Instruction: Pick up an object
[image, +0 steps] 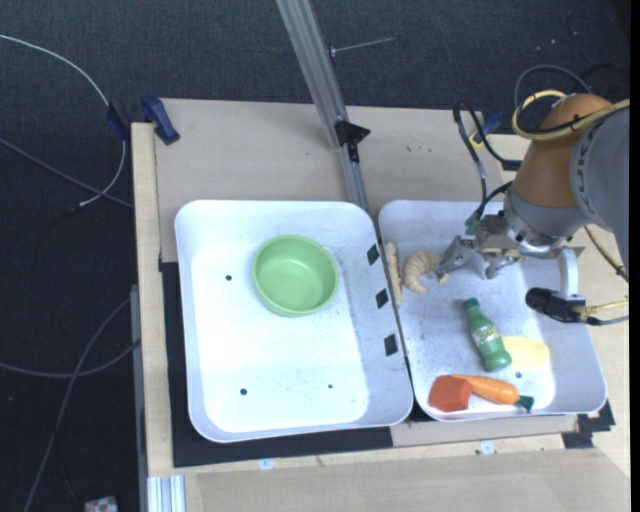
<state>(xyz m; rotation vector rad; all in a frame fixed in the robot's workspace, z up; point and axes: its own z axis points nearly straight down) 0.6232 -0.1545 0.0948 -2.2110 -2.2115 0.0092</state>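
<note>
From the camera above, the gripper (462, 258) hangs low over the upper part of the right bin (592, 372); its jaws stand apart, with nothing between them. Just beside its tip, a beige croissant-shaped piece (419, 268) lies near the bin's left wall. The green bottle (485, 335) lies in the middle, with open floor to its left. A yellow piece (530, 352) touches it on the right. The carrot (492, 389) and a red piece (451, 393) are crowded against the front rim. In the left bin (200, 330), the green bowl (294, 274) stands with free floor around it. The bottle's label is too small to read.
</note>
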